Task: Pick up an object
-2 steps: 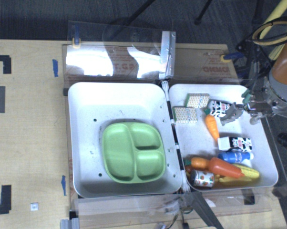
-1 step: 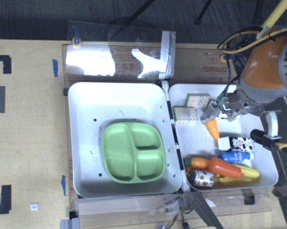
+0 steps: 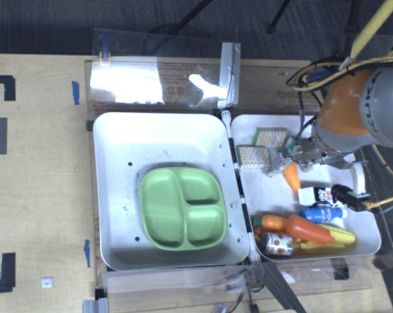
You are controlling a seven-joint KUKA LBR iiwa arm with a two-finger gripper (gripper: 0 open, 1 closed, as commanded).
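The pincer [image 3: 294, 158] sits low over the right bin [image 3: 373, 240], up near that bin's far side, with the grey arm [image 3: 379, 109] and its orange band [image 3: 343, 106] rising behind it toward the right. Whether the pincer is spread or closed, I cannot tell from here; nothing is plainly seen in its grip. Just beneath it, touching or nearly so, lies a small orange carrot-like piece [image 3: 292, 176], tilted. To the left of the pincer, still in the right bin, two speckled sponge-like pads [image 3: 252, 155] lie near the dividing wall. Toward the near side of that bin there's a crowded pile: a blue-and-white bottle [image 3: 322, 212], a long orange-red carrot [image 3: 307, 229] over a yellow piece [image 3: 340, 237], and a small printed can [image 3: 278, 244] at the near left corner. Left of the right bin, the other white bin [image 3: 111, 135] carries a green divided plate [image 3: 182, 207]. Both bins rest on the wooden surface [image 3: 33, 175].
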